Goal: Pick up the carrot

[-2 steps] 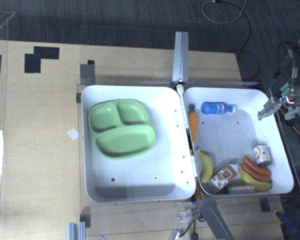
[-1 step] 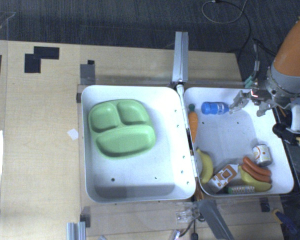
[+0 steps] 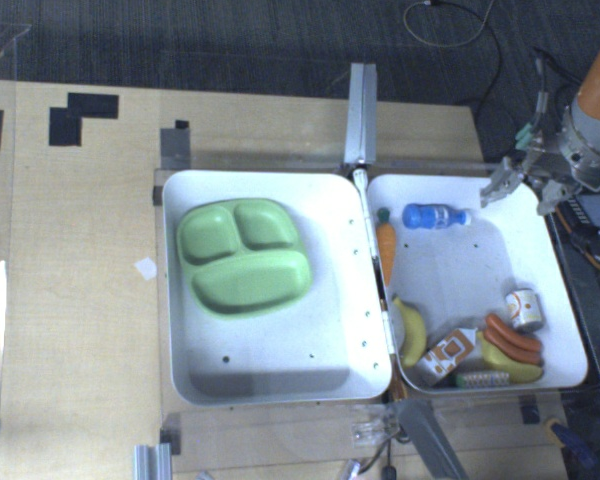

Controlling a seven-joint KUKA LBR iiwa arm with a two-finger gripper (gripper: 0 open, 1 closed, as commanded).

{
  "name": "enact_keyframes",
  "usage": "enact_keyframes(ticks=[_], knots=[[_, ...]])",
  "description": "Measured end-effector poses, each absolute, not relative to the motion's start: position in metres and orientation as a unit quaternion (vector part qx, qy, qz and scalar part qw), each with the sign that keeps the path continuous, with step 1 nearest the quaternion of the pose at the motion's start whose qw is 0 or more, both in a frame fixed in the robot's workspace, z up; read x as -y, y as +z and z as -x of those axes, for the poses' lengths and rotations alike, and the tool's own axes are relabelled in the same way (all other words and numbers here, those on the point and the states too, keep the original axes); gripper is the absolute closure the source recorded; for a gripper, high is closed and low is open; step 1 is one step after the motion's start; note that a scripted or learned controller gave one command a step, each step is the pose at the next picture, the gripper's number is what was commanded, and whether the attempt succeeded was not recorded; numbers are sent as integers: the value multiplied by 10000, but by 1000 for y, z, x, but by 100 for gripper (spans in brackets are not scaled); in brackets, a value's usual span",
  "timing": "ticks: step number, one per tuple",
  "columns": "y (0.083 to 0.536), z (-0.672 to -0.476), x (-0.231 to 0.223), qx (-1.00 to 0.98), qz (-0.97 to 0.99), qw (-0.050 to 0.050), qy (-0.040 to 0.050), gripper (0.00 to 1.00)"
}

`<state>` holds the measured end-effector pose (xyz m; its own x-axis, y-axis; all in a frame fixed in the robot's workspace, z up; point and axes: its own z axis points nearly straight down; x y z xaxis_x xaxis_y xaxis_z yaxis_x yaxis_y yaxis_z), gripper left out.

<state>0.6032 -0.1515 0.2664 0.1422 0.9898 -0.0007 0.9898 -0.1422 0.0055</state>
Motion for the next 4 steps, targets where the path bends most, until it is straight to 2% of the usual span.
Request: enact_keyframes(ticks=[1,2,3,4], knots=[[154,-652,101,-6112,-7915,5,7,0],[123,-635,81,-5557,-8314,3,12,0],[90,-545,86,-4297,-9029,28,61,0],[89,-578,97,-3693,-9293,18,50,0]])
